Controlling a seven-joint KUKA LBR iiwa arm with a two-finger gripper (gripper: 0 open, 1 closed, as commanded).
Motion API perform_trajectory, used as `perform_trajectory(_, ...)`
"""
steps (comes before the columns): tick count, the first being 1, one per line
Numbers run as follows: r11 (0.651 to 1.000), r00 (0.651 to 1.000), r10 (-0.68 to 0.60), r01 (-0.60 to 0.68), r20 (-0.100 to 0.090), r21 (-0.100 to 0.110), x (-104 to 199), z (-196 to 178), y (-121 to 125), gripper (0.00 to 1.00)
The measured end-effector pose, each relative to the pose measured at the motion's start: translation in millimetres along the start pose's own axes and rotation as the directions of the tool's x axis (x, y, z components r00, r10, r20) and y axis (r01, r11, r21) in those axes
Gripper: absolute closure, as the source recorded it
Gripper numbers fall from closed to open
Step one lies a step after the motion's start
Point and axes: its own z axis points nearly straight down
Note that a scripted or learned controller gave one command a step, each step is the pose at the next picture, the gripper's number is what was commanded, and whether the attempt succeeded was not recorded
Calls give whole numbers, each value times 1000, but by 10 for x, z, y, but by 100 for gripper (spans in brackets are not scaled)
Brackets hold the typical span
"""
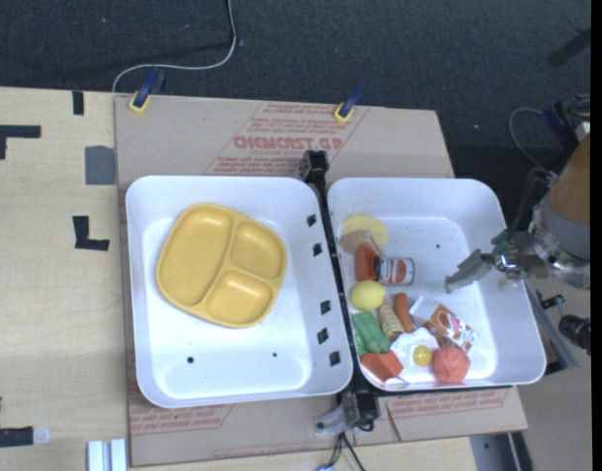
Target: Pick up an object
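Dark carpet lies beyond a pale wooden table [46, 292], where a cardboard sheet [281, 135] carries two shallow white bins side by side. In the left bin [144, 361] sits a yellow divided plate [223, 265]. Toys are heaped along the inner and near sides of the right bin [477, 204]: a small can [394, 270], a yellow lemon-like ball [368, 294], a green piece [370, 334], a snack packet [450, 326] and a red ball [451, 364] among them.

Reaching in from the right, the gripper [468, 271] hangs over bare bin floor near the right wall. One grey finger points toward the pile; whether the jaws are spread or closed I cannot tell, and nothing shows held. Every candidate lies to camera-left of it or nearer the camera. The can, lying on its side with its long axis roughly along the gripper's line, and the packet just below seem the closest picks.
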Motion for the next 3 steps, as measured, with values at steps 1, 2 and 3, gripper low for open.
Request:
perform_trajectory(1, 1000, 1000, 0, 0, 3, -7, 429, 1156, -84, 0)
perform_trajectory(2, 1000, 1000, 0, 0, 1, -6, 436, 1068, -85, 100)
perform_trajectory(3, 1000, 1000, -8, 8, 0, -7, 1155, 238, 233, 100)
